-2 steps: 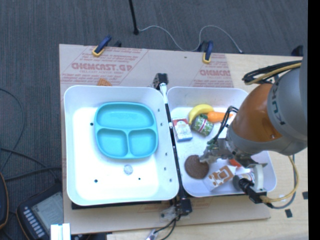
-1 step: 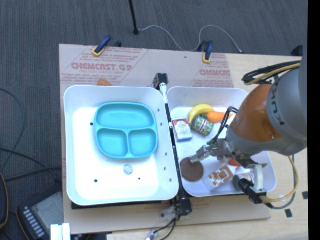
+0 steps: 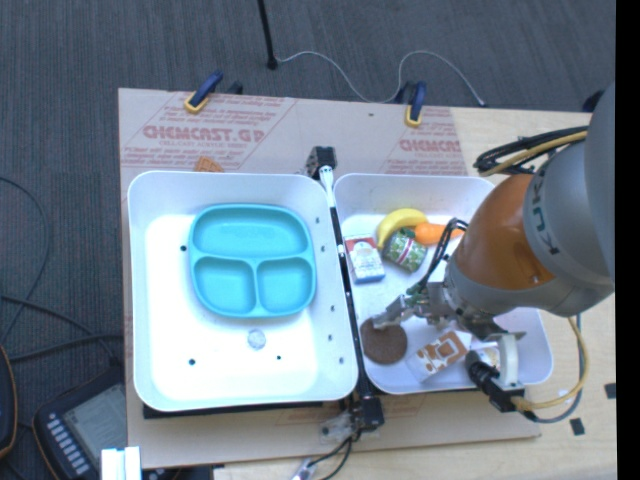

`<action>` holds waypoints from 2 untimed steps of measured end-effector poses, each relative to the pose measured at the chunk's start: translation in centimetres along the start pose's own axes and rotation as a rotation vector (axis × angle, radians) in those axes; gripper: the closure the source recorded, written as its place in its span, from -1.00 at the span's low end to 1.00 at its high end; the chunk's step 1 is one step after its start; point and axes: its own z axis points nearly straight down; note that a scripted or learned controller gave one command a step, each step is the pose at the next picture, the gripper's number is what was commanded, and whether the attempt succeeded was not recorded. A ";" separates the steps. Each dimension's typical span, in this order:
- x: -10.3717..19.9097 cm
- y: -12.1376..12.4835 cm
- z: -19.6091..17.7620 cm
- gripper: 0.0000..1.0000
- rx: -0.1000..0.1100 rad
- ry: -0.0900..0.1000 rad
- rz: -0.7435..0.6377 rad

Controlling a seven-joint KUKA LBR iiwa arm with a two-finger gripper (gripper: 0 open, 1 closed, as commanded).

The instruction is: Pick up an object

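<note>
we see the gripper (image 3: 392,313) low in the right bin (image 3: 540,363), just above the brown round disc (image 3: 384,343) near that bin's front left corner, and that disc is what we take to be the thing in hand. whether the fingers are spread or closed we cannot tell, since the wrist and its fittings hide them, and nothing shows between them. the disc lies flat on the bin floor, and we judge it light, stiff and thin, so it would be awkward to pinch from above; a hold across its edge, jaws on opposite sides of the rim, looks the best chance. being round, it has no long axis and points nowhere, so any approach angle serves equally. close to its right lies a brown and white packet (image 3: 440,353), probably light and slightly crushable, set on a slant. farther back are a banana (image 3: 398,222), a green can (image 3: 405,250), an orange piece (image 3: 432,233) and a small white box (image 3: 365,260). the left bin (image 3: 170,368) holds a blue divided tray (image 3: 252,261).
</note>
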 end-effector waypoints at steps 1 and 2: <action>0.0 0.2 -1.2 1.00 -0.003 0.000 -0.001; 0.0 0.1 -1.1 -1.00 -0.001 0.000 -0.001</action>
